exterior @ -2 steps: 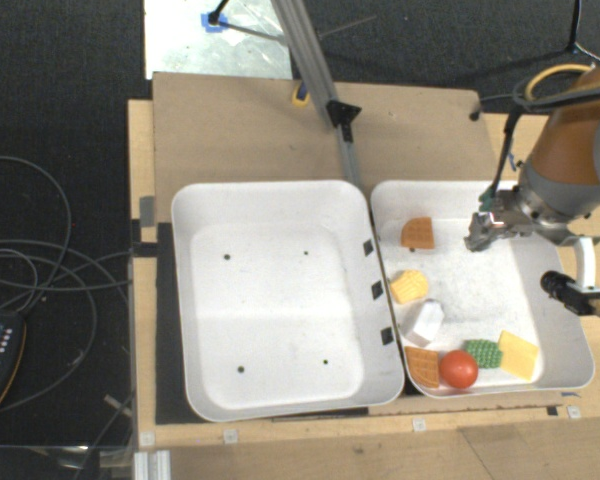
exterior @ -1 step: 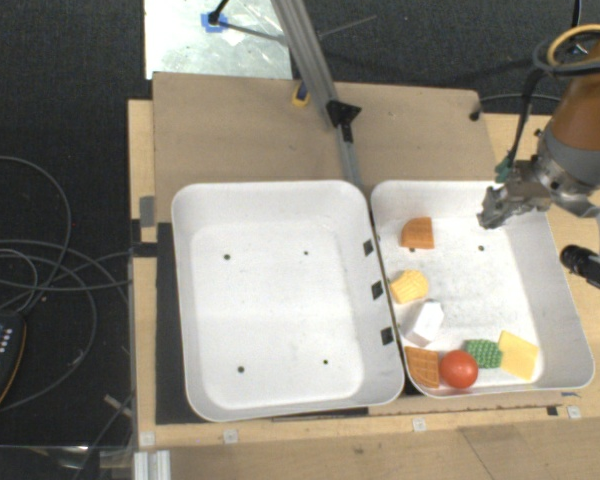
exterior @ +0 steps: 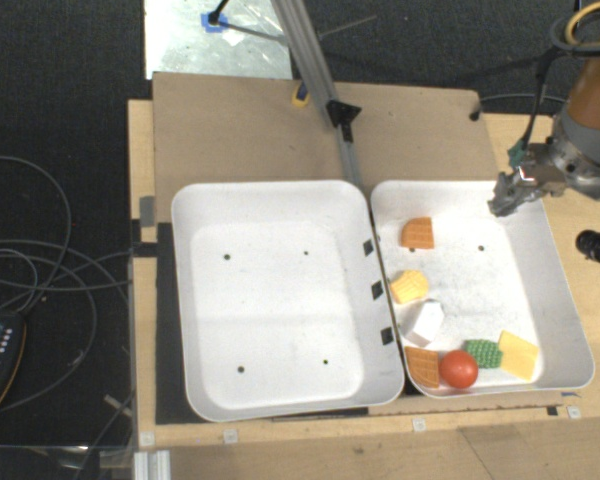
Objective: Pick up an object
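The arm is showing a broad orange band above a grey wrist section. A yellow cable is looping over its top, with black cables trailing away. The gripper end is looking dark and metallic.

From my station, the two shallow white bins look like smooth moulded plastic with a soft sheen. Under them I see a matt brown board, like cardboard or fibreboard, on a pale wooden bench top. The small red ball is glossy. The yellow wedge-shaped block and the orange block look dull and foam-like. The grey pole reads as brushed metal.
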You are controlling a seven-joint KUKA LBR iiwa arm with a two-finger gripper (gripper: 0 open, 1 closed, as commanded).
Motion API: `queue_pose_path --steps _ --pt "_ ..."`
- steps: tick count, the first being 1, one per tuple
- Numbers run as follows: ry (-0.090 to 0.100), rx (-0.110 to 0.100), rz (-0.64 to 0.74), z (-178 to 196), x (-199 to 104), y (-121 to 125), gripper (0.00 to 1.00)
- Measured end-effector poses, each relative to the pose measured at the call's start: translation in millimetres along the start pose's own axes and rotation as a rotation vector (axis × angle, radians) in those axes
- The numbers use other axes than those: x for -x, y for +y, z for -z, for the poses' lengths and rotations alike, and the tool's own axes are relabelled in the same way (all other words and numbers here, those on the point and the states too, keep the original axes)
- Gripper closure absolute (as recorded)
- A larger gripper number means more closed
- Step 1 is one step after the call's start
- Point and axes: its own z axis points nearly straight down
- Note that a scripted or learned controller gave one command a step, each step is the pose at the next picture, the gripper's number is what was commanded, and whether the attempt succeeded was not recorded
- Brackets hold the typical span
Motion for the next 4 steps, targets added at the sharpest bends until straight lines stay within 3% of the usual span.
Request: queue_pose_path --steps 4 --pt "0.004 -0.004 0.004 -13 -231 35 1.00"
